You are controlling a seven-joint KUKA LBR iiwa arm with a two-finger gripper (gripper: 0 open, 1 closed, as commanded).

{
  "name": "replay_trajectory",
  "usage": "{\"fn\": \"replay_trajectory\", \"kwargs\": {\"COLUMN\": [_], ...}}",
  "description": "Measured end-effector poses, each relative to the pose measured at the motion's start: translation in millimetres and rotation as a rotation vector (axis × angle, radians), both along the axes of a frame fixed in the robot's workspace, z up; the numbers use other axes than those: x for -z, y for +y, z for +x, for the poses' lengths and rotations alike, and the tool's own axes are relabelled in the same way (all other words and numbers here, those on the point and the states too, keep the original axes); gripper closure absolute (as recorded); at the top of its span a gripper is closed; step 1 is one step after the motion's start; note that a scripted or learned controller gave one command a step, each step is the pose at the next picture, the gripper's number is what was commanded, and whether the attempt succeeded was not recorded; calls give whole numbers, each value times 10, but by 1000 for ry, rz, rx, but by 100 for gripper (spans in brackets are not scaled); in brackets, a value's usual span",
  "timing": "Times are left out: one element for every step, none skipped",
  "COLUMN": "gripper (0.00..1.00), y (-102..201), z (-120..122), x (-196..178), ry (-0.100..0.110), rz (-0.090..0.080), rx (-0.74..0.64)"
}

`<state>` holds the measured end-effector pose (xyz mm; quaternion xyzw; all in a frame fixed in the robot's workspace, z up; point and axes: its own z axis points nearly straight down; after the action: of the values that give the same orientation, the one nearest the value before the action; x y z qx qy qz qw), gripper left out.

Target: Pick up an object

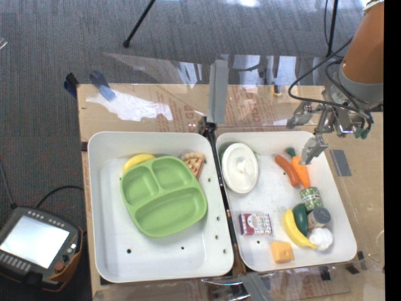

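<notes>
Nearest the camera, along the lower edge of the right bin (348, 243), a cheese wedge (282, 251) and a banana (292, 229) are seen. Higher up, the gripper (311, 150) is hung at the upper right of that bin, just above a carrot (300, 171) and a sausage (287, 169); whether its fingers are spread or closed cannot be told from this slant, and nothing is seen between them. The carrot, probably light, stiff plastic and somewhat slippery, would best be taken across its narrow middle. Farther out, a white lidded bowl (240, 166) and, in the left bin (103, 231), a green divided plate (164, 195) are found.
</notes>
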<state>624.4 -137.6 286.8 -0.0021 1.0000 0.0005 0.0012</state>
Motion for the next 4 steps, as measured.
{"fn": "replay_trajectory", "kwargs": {"gripper": [0,0,100,100], "y": [-584,-695,-672,-348], "z": [-62,89,134,-526], "x": [1059,2028,1871,1975], "ry": [7,8,-5,1], "rz": [1,1,1,1], "rx": [333,437,429,517]}}
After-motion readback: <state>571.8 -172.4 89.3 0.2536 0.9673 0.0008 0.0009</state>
